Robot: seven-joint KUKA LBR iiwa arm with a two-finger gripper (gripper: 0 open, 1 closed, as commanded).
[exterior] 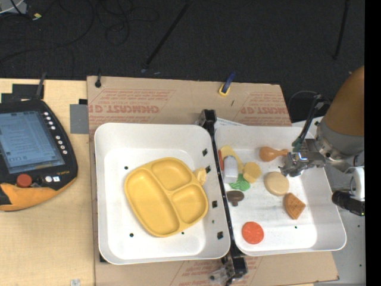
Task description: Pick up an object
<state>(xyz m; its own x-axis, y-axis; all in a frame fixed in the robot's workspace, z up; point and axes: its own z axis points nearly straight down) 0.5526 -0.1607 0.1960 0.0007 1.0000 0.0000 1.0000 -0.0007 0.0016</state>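
White bins, 2 of them, sit side by side on the tabletop [59,237]; the left bin [113,154] has a yellow tray [165,195] with 3 parts in it; the right bin [324,231] has small toy foods in it.

From where I stand, the grey arm [345,115] comes in from the right, and its claw [296,161] hangs low over the right bin, near the far right side; I cannot tell what the claw is doing at its tip, since it is dark and small from here; I see nothing in it.

Closest to the claw is a round tan piece [277,183]; it lies just beside the claw, a bit toward the front edge of the bin and a bit to the left in the view; it looks round, so I see no long way to it, and I guess the claw could close on it from any side. An orange piece with a thin end [271,154] lies near the claw too, to its left; its long way runs left to right. A brown wedge [294,206] sits nearer the front, and a red round disc [253,232] lies well apart, by the front edge.

I think the pick has not happened yet; the tan piece looks like the best try, with a short drop down and forward.
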